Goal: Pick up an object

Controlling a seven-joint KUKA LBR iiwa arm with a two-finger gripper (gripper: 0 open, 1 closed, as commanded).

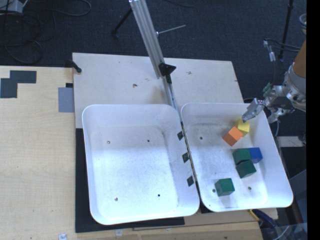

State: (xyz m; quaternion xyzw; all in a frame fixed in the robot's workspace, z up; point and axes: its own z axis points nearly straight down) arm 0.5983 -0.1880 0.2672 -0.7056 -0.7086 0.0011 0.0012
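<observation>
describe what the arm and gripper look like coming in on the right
The gripper is a slim, pale grey metal piece tapering to a narrow tip. Behind it the wrist is a cluster of grey and dark parts with thin dark cables and a small green spot. Above that, the arm shows its orange band.

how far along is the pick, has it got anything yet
Nothing looks picked yet: the yellow block, orange block, blue block and three green blocks all lie in the right bin. In hand: the gripper is at the yellow block's upper edge. Left: grasp and lift one.
</observation>
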